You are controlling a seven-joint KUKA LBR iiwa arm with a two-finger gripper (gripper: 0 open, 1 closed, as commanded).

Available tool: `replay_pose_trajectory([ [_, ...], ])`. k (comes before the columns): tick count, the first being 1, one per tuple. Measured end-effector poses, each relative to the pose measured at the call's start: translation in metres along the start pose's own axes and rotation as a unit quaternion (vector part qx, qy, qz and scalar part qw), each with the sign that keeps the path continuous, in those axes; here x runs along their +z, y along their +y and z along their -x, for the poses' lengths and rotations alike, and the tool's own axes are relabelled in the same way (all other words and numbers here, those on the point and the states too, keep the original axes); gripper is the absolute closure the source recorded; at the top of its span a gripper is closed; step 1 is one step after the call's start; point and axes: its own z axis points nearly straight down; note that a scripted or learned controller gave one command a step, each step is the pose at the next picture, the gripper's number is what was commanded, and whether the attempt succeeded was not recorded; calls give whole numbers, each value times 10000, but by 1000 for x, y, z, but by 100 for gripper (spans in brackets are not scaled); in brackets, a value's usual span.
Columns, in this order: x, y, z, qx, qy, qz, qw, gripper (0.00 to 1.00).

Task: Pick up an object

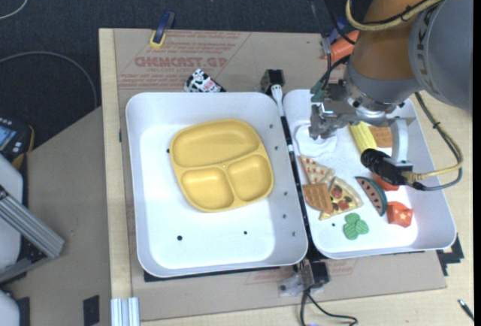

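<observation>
The gripper [325, 124] hangs low over the right bin [432, 230] near its 11 o'clock corner, can't tell how the claw's set. Toy food sits toward 6 o'clock: waffle [314, 168], pizza slice [334, 199], watermelon slice [373, 194]. The yellow divided plate [220, 164] fills the left bin [150, 189].

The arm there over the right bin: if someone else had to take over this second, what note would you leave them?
Gripper: low in the right bin, near its back-left corner. I can't tell if its fingers are open or shut, and nothing shows between them.
Right bin: waffle, pizza slice, watermelon slice, green piece, red piece, yellow piece.
Left bin: yellow divided plate.
Done: arm is over the toys.
Left: grip one and lift it; nothing looks picked up yet.
</observation>
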Motion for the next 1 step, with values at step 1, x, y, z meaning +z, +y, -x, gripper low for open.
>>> replay_pose_trajectory([
  [1, -2, 0, 3, -2, 2, 15, 10000, 100],
])
